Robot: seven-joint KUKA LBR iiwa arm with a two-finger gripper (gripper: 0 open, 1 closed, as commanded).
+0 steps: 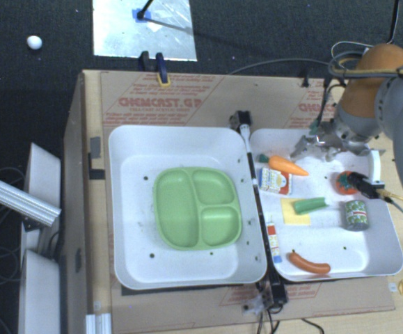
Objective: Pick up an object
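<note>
Toys fill the right bin (389, 256) below our gripper (324, 145), which hangs over its far edge; we cannot tell its state. We see a carrot (287, 165) just beside it, plus a green block (309, 204), a can (355, 214) and a sausage (309, 263).

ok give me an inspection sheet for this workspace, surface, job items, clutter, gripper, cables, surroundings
surface: brown bench board bearing a left white bin and a right white bin, side by side
job's things: in the right bin an orange carrot, white printed packet, green stick on a yellow square, red round item, green patterned can, brown sausage
clutter: light green divided plate in the left bin
grippers: gripper over the right bin's far edge, nothing seen between its fingers
cables: bundle by the arm
surroundings: dark carpet, silver sheet, white ball
</note>
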